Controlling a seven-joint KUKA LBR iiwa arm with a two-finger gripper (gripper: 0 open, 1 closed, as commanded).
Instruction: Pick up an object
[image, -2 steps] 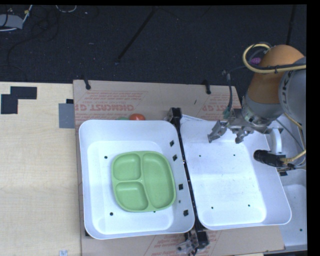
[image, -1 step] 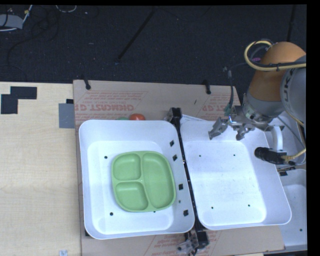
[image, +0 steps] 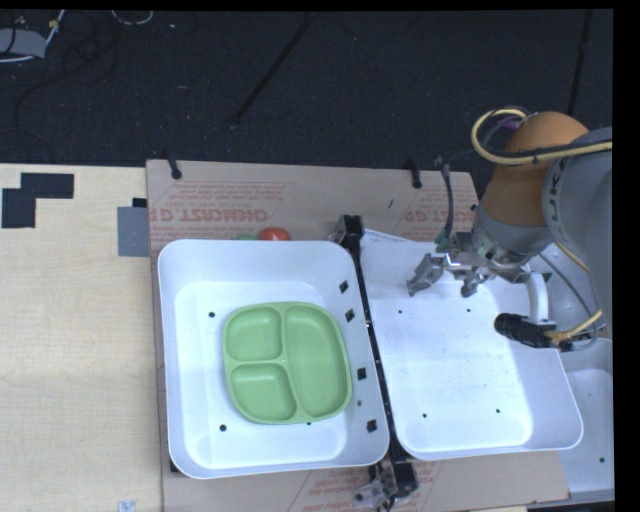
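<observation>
A green three-compartment plate (image: 287, 362) lies flat in the middle of the left bin (image: 190, 440). The gripper (image: 445, 281) hangs over the right bin (image: 480, 420) toward its 12 o'clock edge, fingers spread apart with nothing between them, well apart from the plate. A small red object (image: 274, 235) sits on the surface just beyond the left bin's 12 o'clock rim.

A light green plate (image: 287, 362) with three compartments lies flat, face up, in the middle of the left bin (image: 190, 400). Its two small sections sit on the left side, the one long section on the right.
</observation>
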